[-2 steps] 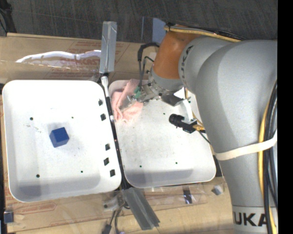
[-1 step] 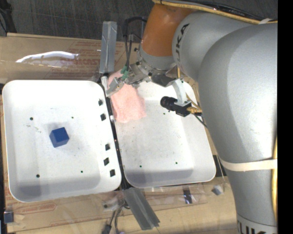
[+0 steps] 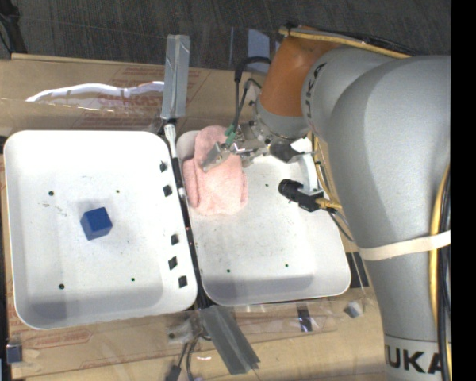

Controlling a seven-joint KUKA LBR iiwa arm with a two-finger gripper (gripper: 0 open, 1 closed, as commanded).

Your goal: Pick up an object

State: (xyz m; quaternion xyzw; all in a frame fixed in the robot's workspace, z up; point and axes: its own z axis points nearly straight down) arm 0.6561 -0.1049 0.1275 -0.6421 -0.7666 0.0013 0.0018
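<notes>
Pink cloth (image 3: pixel 216 182) sits at about 10 o'clock in the right bin (image 3: pixel 301 280). The gripper (image 3: pixel 216 159) is down on its top edge, can't tell if it's pinching. Floppy fabric could slip out on the lift.

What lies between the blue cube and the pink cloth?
In the camera view, bare white floor of the left bin lies beside the blue cube, then the two bins' meeting rims, before the pink cloth.
</notes>
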